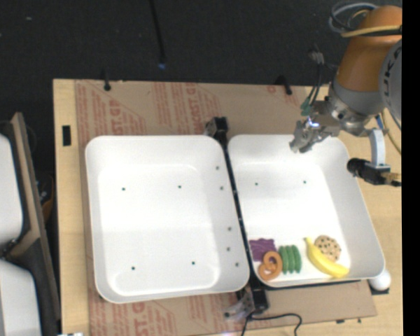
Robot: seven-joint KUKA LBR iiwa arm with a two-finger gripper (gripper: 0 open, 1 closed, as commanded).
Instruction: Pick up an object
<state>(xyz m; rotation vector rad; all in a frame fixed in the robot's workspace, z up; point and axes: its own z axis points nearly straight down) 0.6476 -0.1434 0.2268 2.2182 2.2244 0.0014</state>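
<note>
Arm: grey with an orange band [378, 21], reaching in from the right and bent down toward the far edge of the right bin [350, 187].
Gripper: the gripper [302, 144] hangs over the far rim of the right bin, near its middle; nothing shows between its tips, and whether they stand apart or together I cannot tell, as they are small and blurred.
Right bin: all the objects lie in a row along its near edge, well apart from the gripper.
Banana: a yellow banana [327, 262] lies slantwise at the right end of the row.
Cookie: a tan speckled cookie [328, 245] sits just behind the banana, touching it.
Green piece: a ribbed green piece [290, 257] lies left of the banana.
Ring: an orange ring [271, 265] lies just left of the green piece, touching it.
Purple piece: a purple piece [262, 246] lies behind the ring, by the bin's left wall.
Left bin: the left bin [161, 215] sits side by side with the right one.
Bench: the bench [161, 110] bears a brown sheet printed in red under both bins.
</note>
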